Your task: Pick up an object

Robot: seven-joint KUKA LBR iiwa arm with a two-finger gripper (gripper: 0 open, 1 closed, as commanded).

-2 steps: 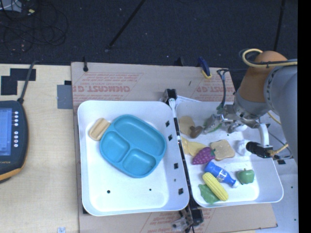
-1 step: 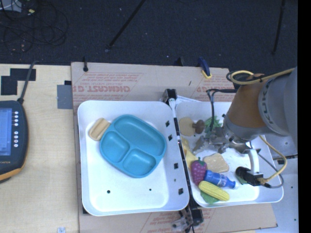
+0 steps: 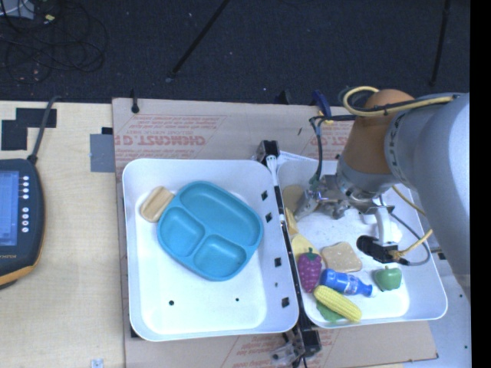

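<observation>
1. you can see the pickable toys bunched at the near end of the right shallow white bin: a purple plastic grape bunch, a tan bread slice, a blue bottle, a yellow corn cob and a green pepper.
2. your metal two-finger gripper hangs over the far part of that bin, apart from the toys; whether it is wide or narrow you cannot tell.
3. the grey arm with its orange band comes in from the right.
4. the left white bin holds a blue three-compartment plate, with a beige flat piece touching its far-left edge.
5. a handheld control pendant lies at the far left.
</observation>
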